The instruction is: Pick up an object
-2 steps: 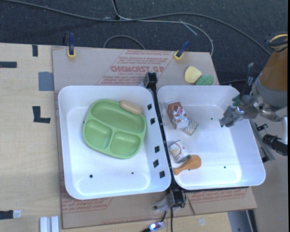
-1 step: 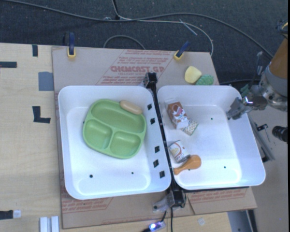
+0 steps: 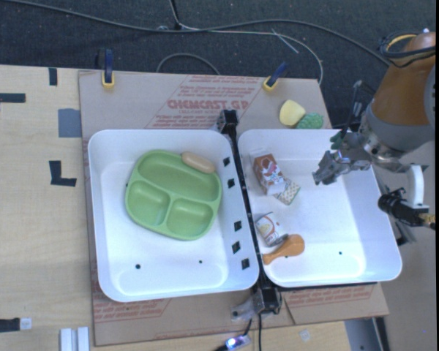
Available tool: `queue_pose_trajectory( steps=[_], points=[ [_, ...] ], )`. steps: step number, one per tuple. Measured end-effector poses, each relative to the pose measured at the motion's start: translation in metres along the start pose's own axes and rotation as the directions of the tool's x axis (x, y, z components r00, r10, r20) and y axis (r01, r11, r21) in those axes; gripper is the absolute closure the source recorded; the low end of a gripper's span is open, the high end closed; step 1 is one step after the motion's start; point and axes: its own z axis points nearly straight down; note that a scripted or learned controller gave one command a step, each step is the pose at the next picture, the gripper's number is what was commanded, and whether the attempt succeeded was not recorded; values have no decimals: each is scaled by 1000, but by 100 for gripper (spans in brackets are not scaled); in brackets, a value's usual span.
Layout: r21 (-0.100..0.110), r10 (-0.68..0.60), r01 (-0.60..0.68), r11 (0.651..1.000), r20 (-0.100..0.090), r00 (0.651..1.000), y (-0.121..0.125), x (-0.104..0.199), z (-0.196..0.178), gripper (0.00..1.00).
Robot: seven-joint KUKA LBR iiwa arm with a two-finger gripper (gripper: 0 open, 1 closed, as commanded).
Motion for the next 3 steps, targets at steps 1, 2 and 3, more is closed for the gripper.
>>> queue_pose_trajectory(
  steps=[1, 2, 3],
  points=[
    [-1, -1, 1, 1000, 0, 1000, 5, 57, -6, 100],
    [1, 0, 0, 1000, 0, 1000, 8, 109, 8, 100],
    [1, -1, 1, 1000, 0, 1000, -4, 167, 5, 100]
  ],
)
